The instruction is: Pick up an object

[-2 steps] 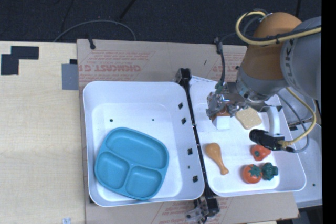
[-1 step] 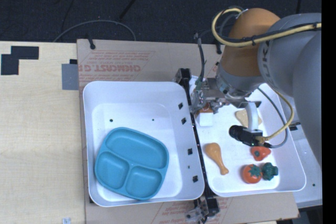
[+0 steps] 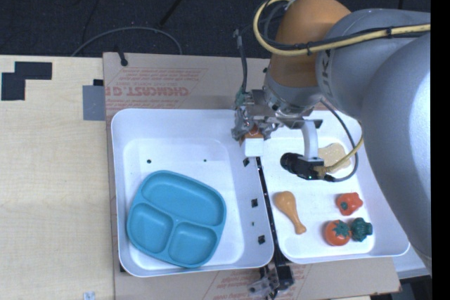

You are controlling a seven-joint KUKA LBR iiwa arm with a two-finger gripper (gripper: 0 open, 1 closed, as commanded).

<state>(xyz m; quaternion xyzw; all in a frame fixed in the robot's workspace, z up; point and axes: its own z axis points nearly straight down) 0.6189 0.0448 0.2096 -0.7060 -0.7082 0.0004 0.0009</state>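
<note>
Pincer point(image 3: 252, 128) being hung over far end of divide between bins; finger state cannot be told. Drumstick point(image 3: 290, 210), tomato point(image 3: 337, 232), broccoli point(image 3: 361, 228), pepper point(image 3: 349, 203) being kept in right bin point(image 3: 391, 244); blue tray point(image 3: 176, 218) in left bin point(image 3: 126, 130).

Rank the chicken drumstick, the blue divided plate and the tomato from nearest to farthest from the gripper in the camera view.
Measured from the gripper:
1. Chicken drumstick, right bin, just below the gripper.
2. Blue divided plate, left bin, lower left.
3. Tomato, right bin, near its bottom right corner.
</note>
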